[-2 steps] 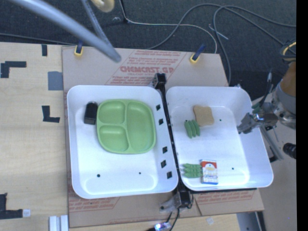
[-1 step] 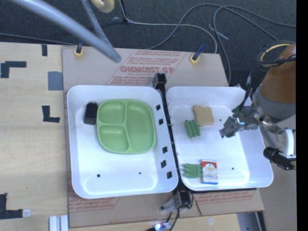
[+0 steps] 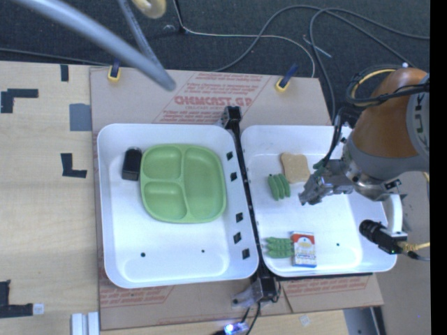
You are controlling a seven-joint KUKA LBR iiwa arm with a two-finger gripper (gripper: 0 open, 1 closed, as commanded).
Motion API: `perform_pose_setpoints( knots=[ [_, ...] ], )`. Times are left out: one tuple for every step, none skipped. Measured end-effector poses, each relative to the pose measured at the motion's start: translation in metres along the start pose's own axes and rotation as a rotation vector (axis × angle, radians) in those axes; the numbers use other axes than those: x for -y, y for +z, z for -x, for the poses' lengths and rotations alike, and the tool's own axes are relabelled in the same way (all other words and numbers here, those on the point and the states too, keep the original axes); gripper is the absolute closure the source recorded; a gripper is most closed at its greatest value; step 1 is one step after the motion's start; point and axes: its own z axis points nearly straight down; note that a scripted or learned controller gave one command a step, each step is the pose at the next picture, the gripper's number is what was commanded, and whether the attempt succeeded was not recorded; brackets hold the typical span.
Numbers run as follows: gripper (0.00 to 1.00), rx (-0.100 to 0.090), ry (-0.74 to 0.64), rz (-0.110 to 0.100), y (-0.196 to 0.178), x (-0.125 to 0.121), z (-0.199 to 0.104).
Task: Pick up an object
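The arm (image 3: 391,131) bends down over the right bin (image 3: 349,257), claw (image 3: 312,192) beside the tan sponge (image 3: 295,166).

left bin (image 3: 112,187): tray (image 3: 184,183), block (image 3: 131,164) to its left | right bin (image 3: 349,253): box (image 3: 303,249) (near front)

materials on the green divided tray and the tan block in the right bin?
Green tray: probably molded plastic, smooth with a slight sheen and rounded compartment ridges. Tan block: looks like sponge or foam, matte with a speckled, porous-looking surface; too small to be sure.
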Motion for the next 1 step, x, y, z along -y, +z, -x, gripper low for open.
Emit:
perform_pose_setpoints(
  knots=[
    [1.00, 0.000, -0.002, 0.003, -0.0125, -0.0001, -0.0548]
  ],
)
